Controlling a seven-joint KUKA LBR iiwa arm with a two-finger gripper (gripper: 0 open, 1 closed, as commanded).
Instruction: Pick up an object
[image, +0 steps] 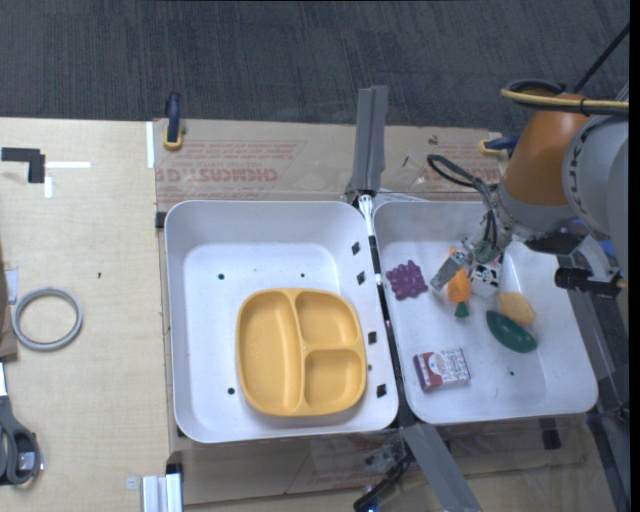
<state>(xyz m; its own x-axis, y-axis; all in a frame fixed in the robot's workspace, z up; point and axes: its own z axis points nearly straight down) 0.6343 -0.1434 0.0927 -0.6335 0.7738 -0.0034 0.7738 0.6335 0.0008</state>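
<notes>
Nearest to you, at the lower edge of the right bin (560, 400), lies a small red and white packet (442, 369). At about 1 o'clock from it you see a dark green piece (512, 332) touching a yellow one (516, 305), and at 11 o'clock a purple grape bunch (406, 279).

The gripper (478, 262) is low in this bin, just beside an orange carrot-like toy (458, 288) at its 7 o'clock. I cannot tell how the pincer stands, and nothing is clearly seen between it.

In my judgement the carrot is the likely target. It lies tilted and seems small and smooth, so it may slip out or be pushed aside. The neighbours at 4 o'clock are near enough to be knocked. The yellow tray (300, 352) in the left bin (200, 240) is well apart.
</notes>
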